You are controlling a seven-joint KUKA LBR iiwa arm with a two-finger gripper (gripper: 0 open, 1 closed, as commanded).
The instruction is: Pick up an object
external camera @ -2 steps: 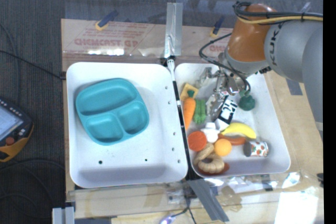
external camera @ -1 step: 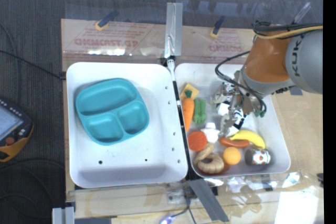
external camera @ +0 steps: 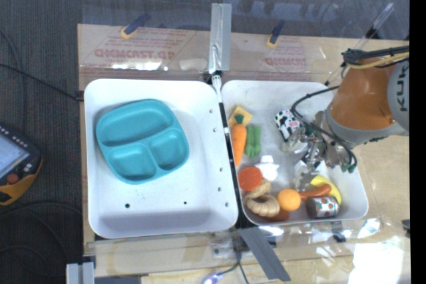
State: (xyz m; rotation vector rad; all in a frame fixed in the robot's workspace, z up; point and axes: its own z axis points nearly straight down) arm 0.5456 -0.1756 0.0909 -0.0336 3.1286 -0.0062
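Hovering my gripper [external camera: 310, 166] over the right bin [external camera: 356, 209], I'm choosing. Cannot tell its state. Next: descend onto the banana [external camera: 327, 184].

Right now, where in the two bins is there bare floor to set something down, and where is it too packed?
Left bin: bare floor runs below and right of the teal tray. Right bin: a bare strip along the top wall, above the cow-patterned toy. Crowded: carrot, orange ball and can fill the left side and bottom, beneath the gripper.
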